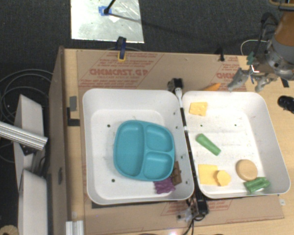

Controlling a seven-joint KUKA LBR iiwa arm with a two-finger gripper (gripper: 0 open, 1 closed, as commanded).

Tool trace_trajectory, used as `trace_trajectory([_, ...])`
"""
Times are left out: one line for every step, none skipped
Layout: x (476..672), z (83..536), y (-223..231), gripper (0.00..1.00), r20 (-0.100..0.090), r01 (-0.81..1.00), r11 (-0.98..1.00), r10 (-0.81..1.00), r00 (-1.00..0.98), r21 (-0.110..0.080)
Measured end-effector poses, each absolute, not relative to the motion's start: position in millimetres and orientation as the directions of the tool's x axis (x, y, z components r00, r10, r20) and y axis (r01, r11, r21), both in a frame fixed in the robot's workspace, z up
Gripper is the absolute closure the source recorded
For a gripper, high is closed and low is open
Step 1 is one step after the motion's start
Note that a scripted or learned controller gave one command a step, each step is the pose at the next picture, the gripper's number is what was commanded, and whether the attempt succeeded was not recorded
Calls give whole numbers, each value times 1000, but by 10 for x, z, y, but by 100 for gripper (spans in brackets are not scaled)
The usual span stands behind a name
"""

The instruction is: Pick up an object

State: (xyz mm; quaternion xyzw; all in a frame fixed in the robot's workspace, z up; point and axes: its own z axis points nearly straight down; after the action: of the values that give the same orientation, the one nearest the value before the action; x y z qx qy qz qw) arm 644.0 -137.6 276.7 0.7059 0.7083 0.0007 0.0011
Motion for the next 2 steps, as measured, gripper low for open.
trace_trajectory([5724,1936,-1149,0,2,1000,0,1000,0,-6])
trace_trajectory([5493,787,-1032,0,2,1000,1,1000,-1,-5])
